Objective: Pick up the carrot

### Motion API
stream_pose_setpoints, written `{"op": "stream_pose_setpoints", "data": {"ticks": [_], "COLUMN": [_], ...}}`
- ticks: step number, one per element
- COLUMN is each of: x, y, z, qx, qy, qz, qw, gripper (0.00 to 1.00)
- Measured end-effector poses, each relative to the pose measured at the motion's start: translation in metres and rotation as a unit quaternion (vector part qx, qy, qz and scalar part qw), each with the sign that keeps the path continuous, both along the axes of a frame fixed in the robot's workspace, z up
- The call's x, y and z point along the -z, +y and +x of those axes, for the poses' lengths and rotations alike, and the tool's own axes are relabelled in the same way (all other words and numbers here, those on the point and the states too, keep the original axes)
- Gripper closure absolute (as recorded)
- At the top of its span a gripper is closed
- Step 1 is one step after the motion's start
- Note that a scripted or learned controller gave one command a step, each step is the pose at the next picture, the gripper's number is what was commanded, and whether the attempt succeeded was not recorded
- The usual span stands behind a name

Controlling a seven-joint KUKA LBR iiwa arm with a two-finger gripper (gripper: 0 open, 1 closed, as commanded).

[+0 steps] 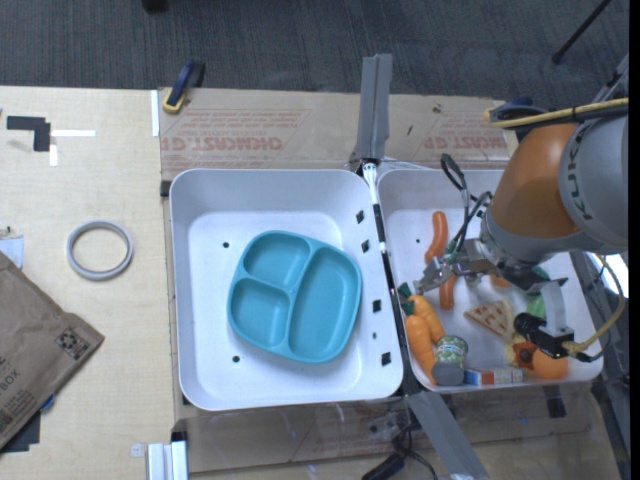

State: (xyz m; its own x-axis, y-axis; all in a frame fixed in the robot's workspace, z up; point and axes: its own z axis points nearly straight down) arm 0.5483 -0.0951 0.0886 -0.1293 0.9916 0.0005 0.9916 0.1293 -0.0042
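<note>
Bench with two white bins [185,298] | carrot [421,333] lies in right bin's near-left corner, not lifted | gripper [437,271] hovers near it, grip state unclear | pickup still to do

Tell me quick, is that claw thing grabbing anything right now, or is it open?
Tool: it hangs in the right bin, next to the hot dog and above the carrot; whether it grips anything cannot be told.

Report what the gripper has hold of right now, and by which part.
Cannot be told. The gripper sits low in the right bin, beside the hot dog and just above the carrot, but nothing shows between its fingers.
</note>
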Motion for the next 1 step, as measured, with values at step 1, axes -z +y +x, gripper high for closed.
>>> {"op": "stream_pose_setpoints", "data": {"ticks": [1], "x": [-0.0997], "y": [0.0432], "z": [-0.054], "qx": [-0.043], "qy": [0.0], "qz": [0.0001], "qw": [0.9991], "gripper": [0.0]}}
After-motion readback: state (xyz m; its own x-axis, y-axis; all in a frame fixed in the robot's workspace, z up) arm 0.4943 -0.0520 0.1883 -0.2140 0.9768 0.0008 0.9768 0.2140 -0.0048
